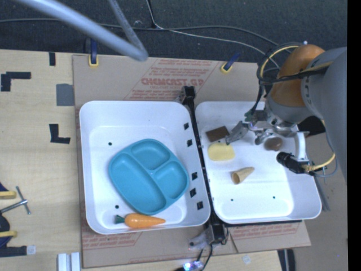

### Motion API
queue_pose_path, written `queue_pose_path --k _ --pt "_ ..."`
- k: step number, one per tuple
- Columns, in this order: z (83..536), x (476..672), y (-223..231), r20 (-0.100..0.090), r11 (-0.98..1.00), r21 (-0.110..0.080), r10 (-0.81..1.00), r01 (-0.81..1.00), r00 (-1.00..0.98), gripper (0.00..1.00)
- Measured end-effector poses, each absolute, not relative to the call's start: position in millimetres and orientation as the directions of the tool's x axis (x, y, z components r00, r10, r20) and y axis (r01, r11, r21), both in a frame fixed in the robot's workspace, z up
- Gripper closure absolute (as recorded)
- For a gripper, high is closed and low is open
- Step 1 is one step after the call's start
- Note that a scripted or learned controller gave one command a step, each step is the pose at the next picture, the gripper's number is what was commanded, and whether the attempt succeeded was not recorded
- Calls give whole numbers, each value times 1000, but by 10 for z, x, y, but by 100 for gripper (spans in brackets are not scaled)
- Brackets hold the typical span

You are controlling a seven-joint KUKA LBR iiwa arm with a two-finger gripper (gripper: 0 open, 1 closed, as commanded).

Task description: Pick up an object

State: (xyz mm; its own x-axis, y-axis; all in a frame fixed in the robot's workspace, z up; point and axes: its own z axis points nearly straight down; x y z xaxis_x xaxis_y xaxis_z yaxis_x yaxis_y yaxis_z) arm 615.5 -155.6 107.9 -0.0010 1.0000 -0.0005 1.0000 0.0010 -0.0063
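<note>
Camera view, pale yellow block point(221, 152), rounded corners

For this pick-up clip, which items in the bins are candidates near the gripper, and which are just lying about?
Near the gripper, right bin:
- brown block
- pale yellow block
- tan cone

Lying about, left bin:
- blue divided plate
- carrot

Nothing shows between the fingers.
</note>
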Motion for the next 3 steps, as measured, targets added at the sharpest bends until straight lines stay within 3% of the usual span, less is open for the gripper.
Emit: queue_pose_path --k 1,2,3 --pt "847 6161 -1551 -2 1 1 1000 1000 -1 0" --pt "968 6171 -1549 -3 3 3 1000 1000 -3 100" --pt "1578 6199 -1617 -2 1 4 1000 1000 -1 100"
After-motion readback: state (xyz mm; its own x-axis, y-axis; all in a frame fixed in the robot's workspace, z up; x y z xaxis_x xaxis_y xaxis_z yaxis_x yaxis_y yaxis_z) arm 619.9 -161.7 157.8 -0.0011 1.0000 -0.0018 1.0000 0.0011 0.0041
